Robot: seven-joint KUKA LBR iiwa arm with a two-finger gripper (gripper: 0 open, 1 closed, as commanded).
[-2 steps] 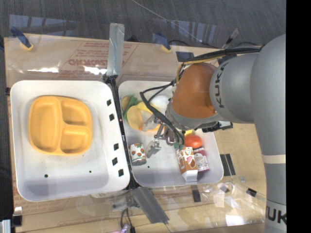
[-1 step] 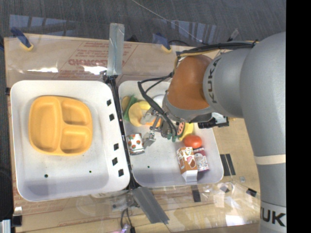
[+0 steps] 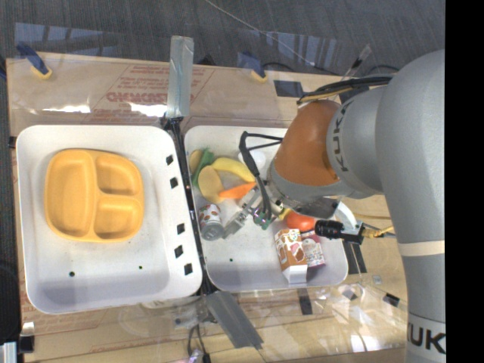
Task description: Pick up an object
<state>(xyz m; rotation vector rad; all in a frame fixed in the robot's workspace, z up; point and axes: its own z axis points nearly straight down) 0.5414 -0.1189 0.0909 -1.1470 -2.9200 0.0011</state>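
**A:** In the right bin, nearest the camera, a small carton stands just beside a red piece. The gripper hangs low over the clutter, beside a small can.

**B:** Open or closed?

**A:** Cannot tell (the wrist crowds it). Best to settle squarely on one item, perhaps the can. Farther back lie a carrot and banana.
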